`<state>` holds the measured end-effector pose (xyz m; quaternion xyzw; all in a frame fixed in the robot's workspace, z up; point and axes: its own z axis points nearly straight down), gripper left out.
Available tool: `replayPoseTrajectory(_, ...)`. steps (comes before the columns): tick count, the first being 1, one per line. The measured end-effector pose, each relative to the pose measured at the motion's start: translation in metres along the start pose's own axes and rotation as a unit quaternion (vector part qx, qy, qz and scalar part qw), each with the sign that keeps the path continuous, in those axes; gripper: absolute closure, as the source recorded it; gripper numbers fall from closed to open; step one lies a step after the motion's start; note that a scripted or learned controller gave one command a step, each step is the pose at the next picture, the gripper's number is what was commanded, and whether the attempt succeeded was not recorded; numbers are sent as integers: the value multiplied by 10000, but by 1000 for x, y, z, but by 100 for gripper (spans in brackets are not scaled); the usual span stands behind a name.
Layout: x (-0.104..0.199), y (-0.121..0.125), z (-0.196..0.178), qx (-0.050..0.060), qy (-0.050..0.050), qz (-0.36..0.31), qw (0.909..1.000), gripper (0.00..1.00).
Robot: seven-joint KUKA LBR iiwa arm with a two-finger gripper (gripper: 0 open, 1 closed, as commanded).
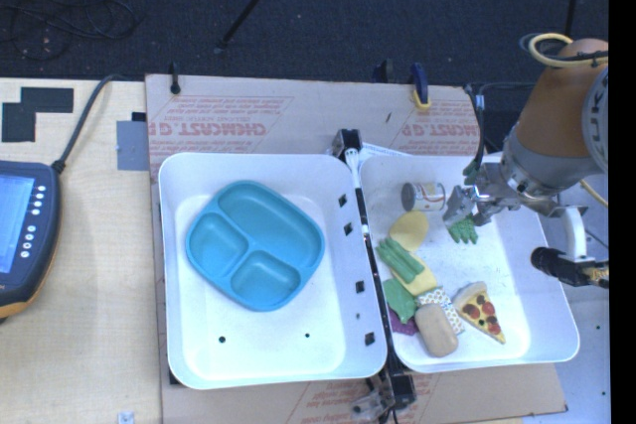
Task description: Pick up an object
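Arm (556, 129) reaches in from the right over the right bin (537, 338), pincer (465, 211) low at the bin's far middle, touching or just above a small green toy (463, 231); can't tell if the pincer is clenched or released. In that bin: small can (429, 195) on its side far-left of the pincer, yellow round piece (408, 229) near it, green pieces (397, 261) along the left wall, tan bread-like piece (436, 330) and pizza slice (482, 311) at the near end. Left bin (199, 353) holds a blue divided plate (255, 244).
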<state>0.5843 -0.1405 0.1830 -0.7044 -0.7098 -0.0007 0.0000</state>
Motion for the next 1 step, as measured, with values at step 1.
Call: replayPoseTrajectory(1, 63, -25, -32, 35, 13, 5, 10000, 100)
